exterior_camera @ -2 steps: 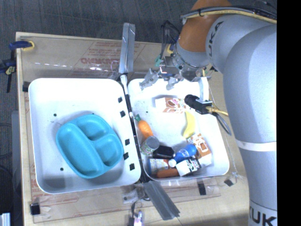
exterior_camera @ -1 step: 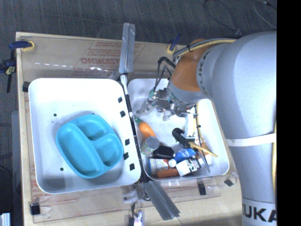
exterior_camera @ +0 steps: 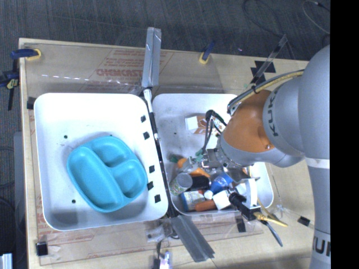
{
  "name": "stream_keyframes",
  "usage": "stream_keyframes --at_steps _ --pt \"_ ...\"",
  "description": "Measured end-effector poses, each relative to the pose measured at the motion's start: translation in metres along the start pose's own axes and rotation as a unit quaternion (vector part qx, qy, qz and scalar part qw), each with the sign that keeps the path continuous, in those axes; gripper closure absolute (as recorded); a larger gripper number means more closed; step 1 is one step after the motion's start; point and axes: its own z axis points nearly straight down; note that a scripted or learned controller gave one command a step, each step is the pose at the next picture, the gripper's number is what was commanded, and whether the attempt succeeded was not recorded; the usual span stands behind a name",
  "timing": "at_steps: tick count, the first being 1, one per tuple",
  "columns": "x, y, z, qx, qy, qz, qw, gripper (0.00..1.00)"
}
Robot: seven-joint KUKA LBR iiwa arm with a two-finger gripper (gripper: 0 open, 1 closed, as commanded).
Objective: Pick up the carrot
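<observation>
Fixed above the worktop [exterior_camera: 224, 72], looking down at a slant. Near enough to take in both white bins [exterior_camera: 50, 116] mid-frame, dark floor along the top, arm [exterior_camera: 291, 122] entering at right.

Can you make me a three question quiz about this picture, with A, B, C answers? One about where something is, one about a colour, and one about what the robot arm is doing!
1. Where is the divided plate?
A. In the left bin
B. In the right bin
C. On the floor

2. What colour is the divided plate?
A. Red
B. Light blue
C. Yellow

3. What is the arm doing?
A. Resting outside both bins
B. Reaching over the left bin
C. Reaching down over the pile of things in the right bin

Answers:
1. A, the plate lies on the floor of the left bin, with no other object in that bin.
2. B, it is light blue against the white bin.
3. C, the orange band and wrist hang over the right bin, just above the clutter at its near end.
</observation>
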Motion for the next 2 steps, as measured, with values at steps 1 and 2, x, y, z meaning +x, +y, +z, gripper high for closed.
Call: stream_keyframes --at_steps 1,2 --pt "0.000 0.001 -0.010 -0.001 -0.001 -0.003 1.0000 1.00" --pt "0.067 -0.025 -0.120 -0.001 -0.001 -0.139 0.9903 1.00"
